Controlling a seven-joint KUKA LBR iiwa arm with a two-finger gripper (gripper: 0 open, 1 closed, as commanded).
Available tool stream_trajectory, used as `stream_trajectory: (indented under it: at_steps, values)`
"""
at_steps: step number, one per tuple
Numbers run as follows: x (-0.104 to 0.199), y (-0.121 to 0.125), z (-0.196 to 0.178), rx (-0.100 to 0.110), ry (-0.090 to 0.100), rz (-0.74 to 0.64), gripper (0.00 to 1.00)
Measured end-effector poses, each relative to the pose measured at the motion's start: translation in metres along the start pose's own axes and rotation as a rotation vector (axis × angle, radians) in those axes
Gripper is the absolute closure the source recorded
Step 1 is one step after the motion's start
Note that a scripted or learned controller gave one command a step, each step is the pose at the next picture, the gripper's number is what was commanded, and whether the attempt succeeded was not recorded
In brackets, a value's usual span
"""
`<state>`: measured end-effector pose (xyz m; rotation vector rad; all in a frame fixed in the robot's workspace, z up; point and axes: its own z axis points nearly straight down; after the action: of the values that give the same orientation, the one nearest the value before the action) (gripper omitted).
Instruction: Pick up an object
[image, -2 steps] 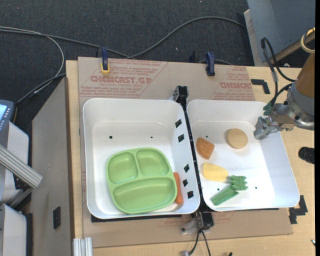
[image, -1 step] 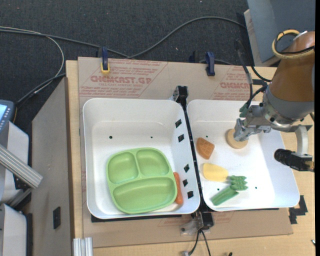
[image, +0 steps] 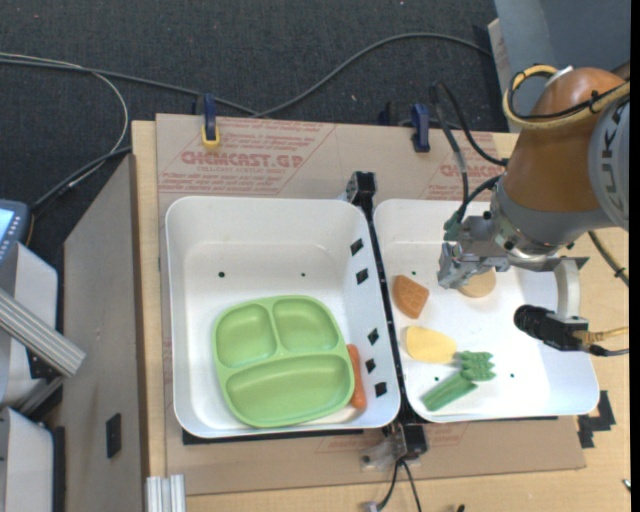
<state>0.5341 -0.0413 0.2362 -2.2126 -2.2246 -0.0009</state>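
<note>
My gripper hangs low over the right bin, its metal fingers pointing down just left of a round tan piece that the fingers partly cover. An orange-brown wedge lies to the gripper's left near the divider. Below it sits a yellow oval piece, and a green leafy toy vegetable lies near the bin's front. Whether anything is between the fingers is hidden.
The left bin holds a green divided plate with an orange carrot-like piece at its right edge. Black clips line the divider between bins. Cardboard lies under both bins.
</note>
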Motion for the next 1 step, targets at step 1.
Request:
stream_trajectory:
  at_steps: [1]
  values:
    - [0.0516,0.0056,-0.0064,-0.004,-0.001,-0.001,1.00]
